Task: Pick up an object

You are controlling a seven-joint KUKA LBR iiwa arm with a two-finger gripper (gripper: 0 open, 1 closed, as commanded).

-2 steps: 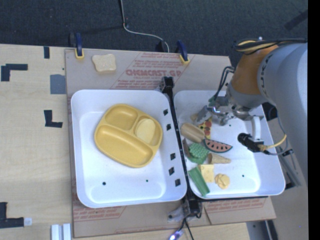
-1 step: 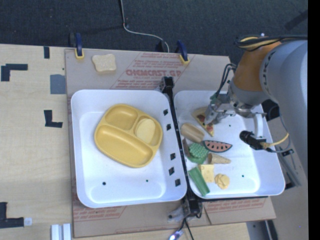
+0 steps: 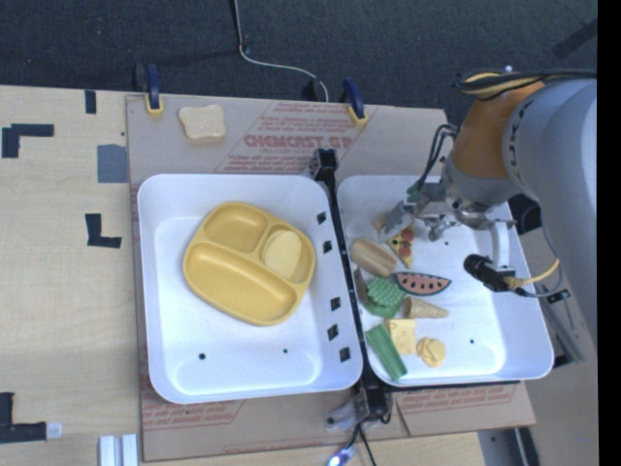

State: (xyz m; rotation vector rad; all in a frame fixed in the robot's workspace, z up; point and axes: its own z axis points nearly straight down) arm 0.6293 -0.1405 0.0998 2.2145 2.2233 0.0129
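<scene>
I see a glossy yellow plastic tray [image 3: 250, 262], smooth white bins [image 3: 155, 289], a matt wood desk [image 3: 58, 289], and what looks like cardboard [image 3: 281, 144].

Toy foods lie clustered in the right bin [image 3: 514, 352]: a tan bread roll [image 3: 374, 255], a watermelon slice [image 3: 420, 282], a yellow cheese block [image 3: 402, 336], a green stick [image 3: 385, 353], all near its left wall.

I have one fixed camera, mounted above the bench [image 3: 58, 260] and tilted, so I look down at a slant on the left bin [image 3: 165, 357] and the right bin [image 3: 485, 357] side by side. Both fit whole, at middling range. Dark floor runs along the far edge. The arm [image 3: 543, 134] enters from my right, probably nearest the lens, since it looks blurred.
</scene>
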